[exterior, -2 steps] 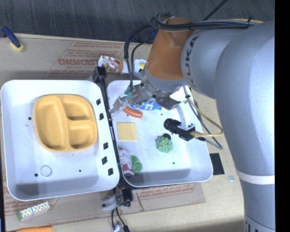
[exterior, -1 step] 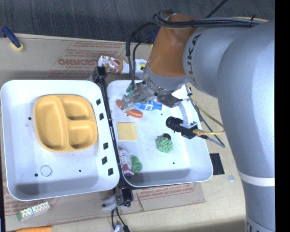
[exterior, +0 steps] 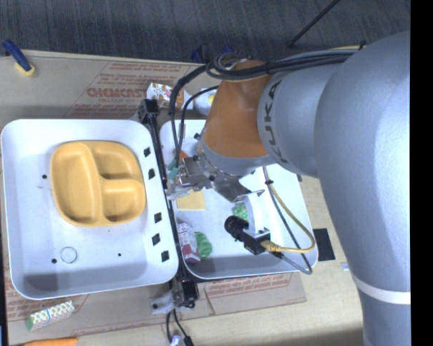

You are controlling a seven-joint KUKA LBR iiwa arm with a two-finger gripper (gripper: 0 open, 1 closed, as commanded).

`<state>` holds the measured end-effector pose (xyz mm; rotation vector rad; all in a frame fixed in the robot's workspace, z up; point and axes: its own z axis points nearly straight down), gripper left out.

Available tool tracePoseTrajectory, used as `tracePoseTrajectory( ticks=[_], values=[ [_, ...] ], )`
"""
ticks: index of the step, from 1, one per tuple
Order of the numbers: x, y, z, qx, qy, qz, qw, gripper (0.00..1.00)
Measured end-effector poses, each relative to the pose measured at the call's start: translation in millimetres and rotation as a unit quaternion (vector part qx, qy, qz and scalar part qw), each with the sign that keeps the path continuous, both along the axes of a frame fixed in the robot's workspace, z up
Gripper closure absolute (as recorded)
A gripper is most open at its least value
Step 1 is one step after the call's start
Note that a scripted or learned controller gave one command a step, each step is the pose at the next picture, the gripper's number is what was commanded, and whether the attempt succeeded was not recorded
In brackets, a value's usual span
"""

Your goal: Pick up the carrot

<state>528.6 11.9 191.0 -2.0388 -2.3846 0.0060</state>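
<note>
Lying at the worktop's near left edge (exterior: 130, 316), an orange carrot (exterior: 50, 342) sits outside both bins. Farther in, the left bin (exterior: 29, 265) holds a yellow divided tray (exterior: 97, 182). Over the right bin (exterior: 224, 269) hangs the claw (exterior: 191, 179), its state impossible to tell.

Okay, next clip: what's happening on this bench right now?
The grey KUKA arm reaches in from the right and hangs low over the right bin, its tool down near that bin's left wall. Beneath it lie a yellow square piece and a red-and-green item; no carrot is identifiable from this angle. The left bin holds a yellow divided tray, untouched. Nothing is visibly gripped yet.
</note>
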Motion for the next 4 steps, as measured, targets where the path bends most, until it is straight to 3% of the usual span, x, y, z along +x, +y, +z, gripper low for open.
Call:
tracePoseTrajectory(
  ticks=[1,2,3,4],
  values=[
    [-51.5,48.8,0.4,0.0008,0.0,0.095,0.9955,1.0],
    [-51.9,2.7,79.8,0.0,-0.002,0.048,0.9988,1.0],
    [-53.3,27.2,-0.2,0.0008,0.0,0.13,0.9915,1.0],
    [-25.7,-25.3,77.2,0.0001,-0.002,0.059,0.9982,1.0]
  ],
)
